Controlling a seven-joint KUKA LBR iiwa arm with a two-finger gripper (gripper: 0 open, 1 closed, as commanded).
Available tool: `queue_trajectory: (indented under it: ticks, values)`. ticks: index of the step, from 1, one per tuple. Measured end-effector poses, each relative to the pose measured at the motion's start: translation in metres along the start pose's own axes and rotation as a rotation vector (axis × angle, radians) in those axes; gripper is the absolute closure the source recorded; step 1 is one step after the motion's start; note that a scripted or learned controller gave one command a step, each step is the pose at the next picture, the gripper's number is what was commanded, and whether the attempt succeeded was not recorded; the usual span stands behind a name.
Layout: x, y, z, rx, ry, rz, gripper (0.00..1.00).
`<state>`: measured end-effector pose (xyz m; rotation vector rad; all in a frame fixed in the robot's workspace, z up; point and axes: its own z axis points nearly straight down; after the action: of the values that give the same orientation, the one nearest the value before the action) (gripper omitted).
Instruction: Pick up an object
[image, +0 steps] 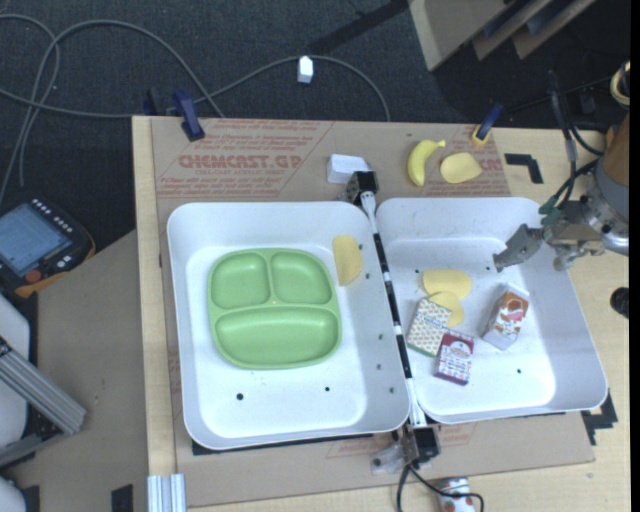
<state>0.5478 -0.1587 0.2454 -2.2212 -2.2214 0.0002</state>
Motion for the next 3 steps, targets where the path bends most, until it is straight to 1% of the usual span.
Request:
queue_trajectory:
  ticks: [1,2,3]
  values:
    - [-0.039,0.008,0.073,0.001,0.000,0.001,0.00]
    - [-0.028,0.006,0.161,0.000,0.000,0.000,0.00]
    - [-0.014,-0.005,0.161,0.001,0.001,0.001,0.00]
